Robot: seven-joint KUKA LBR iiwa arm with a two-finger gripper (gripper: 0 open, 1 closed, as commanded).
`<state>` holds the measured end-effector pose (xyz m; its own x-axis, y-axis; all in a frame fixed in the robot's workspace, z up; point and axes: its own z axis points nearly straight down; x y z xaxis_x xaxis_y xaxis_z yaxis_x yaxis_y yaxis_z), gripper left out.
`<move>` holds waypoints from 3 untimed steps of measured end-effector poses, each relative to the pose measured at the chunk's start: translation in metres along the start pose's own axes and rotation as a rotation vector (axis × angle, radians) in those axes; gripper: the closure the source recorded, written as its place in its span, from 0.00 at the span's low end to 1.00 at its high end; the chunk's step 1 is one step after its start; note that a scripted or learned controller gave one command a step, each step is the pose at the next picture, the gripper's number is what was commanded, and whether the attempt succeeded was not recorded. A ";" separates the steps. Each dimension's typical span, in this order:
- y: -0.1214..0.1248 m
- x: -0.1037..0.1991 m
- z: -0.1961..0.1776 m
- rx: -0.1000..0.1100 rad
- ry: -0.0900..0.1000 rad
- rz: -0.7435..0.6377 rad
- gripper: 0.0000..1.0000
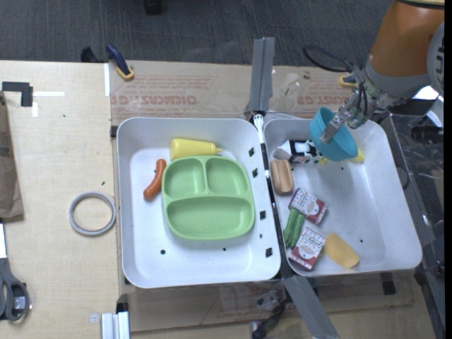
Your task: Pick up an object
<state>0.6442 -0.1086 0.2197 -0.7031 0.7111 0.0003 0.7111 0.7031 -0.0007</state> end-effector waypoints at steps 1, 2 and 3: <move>-0.033 0.017 0.044 -0.001 0.000 -0.247 1.00; -0.033 0.017 0.044 -0.001 -0.001 -0.247 0.00; 0.003 0.008 0.101 -0.016 -0.024 -0.053 0.00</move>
